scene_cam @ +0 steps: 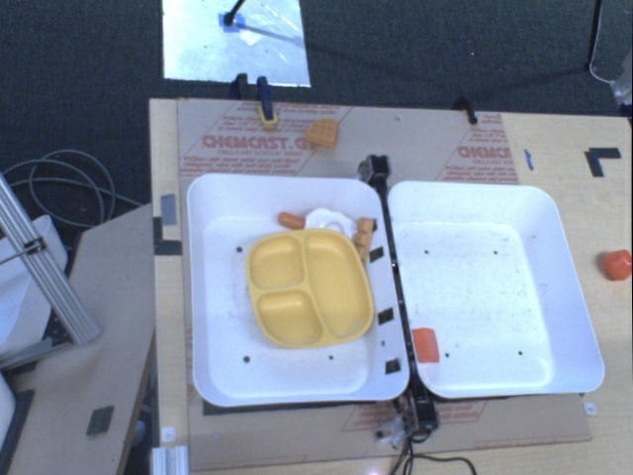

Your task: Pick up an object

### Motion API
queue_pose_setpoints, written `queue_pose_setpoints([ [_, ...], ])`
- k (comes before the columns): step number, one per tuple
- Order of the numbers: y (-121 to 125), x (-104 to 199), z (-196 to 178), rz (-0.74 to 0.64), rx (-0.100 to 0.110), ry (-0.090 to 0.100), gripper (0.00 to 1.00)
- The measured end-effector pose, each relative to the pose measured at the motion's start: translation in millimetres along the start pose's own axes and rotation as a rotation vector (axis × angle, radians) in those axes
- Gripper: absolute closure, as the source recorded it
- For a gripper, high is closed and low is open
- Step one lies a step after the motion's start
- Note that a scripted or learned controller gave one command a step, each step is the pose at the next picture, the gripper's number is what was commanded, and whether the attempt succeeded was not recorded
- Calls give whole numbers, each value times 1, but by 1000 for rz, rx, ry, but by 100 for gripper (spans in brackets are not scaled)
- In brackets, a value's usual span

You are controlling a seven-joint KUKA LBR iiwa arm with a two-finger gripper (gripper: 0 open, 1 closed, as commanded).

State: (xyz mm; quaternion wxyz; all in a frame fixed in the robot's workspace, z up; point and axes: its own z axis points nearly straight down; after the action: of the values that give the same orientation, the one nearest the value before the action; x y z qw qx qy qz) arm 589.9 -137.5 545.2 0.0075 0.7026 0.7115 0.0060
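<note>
Camera view, looking down at a slant on a cardboard-covered bench [435,137] that bears two shallow white bins side by side.

The left bin [213,295] holds a yellow divided plate [309,287] with three compartments, lying flat near the bin's middle. Just behind the plate, towards the bin's far wall, lie a small orange sausage-shaped piece [291,221], a white object [329,221] partly hidden by the plate's rim, and a small tan piece [364,234] close to the bin's right wall.

The right bin [569,295] holds one orange-red block [425,344], resting near its front left corner.

On the bench behind the left bin sits a tan waffle-like square [321,133]. To the right of the right bin, on the bare bench, sits a second orange-red object [616,264].

A silvery sheet [234,28] lies on the dark floor beyond the bench, and grey cables [59,191] loop at the left.

Whether the pincer is wide, narrow or holding anything cannot be told.
</note>
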Motion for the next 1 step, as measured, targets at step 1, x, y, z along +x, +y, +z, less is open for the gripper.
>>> queue_pose_setpoints([
  [1, 0, -4, 10, 8, 15, 1, 0],
])
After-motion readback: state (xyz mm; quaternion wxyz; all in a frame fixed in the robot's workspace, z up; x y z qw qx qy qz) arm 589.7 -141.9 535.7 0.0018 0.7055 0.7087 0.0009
